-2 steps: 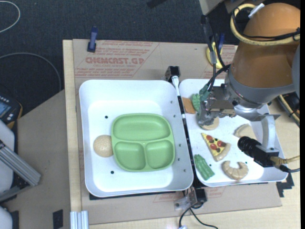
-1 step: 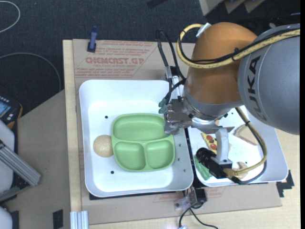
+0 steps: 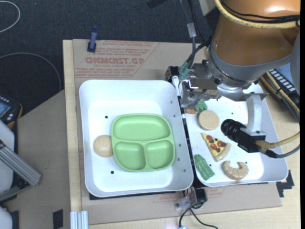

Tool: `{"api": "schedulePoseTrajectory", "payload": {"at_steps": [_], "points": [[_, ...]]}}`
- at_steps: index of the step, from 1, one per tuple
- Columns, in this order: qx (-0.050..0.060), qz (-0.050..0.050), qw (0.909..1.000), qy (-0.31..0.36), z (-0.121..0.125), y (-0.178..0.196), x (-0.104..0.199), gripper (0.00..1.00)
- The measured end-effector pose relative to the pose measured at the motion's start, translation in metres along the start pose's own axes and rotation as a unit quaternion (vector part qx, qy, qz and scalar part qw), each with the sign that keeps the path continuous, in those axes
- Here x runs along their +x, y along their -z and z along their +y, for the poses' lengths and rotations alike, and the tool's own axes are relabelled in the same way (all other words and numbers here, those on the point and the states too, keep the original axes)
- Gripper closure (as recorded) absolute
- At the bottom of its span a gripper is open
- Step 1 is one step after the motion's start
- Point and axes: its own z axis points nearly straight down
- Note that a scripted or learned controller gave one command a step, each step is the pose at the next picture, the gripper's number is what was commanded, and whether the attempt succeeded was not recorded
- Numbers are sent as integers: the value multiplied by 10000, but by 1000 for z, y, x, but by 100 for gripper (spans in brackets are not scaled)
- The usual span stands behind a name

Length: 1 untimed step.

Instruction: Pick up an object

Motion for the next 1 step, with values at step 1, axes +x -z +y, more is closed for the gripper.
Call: {"api": "schedulePoseTrajectory", "payload": {"at_steps": [1], "points": [[58, -21, 10000, 0, -1, 3, 1, 100]]}}
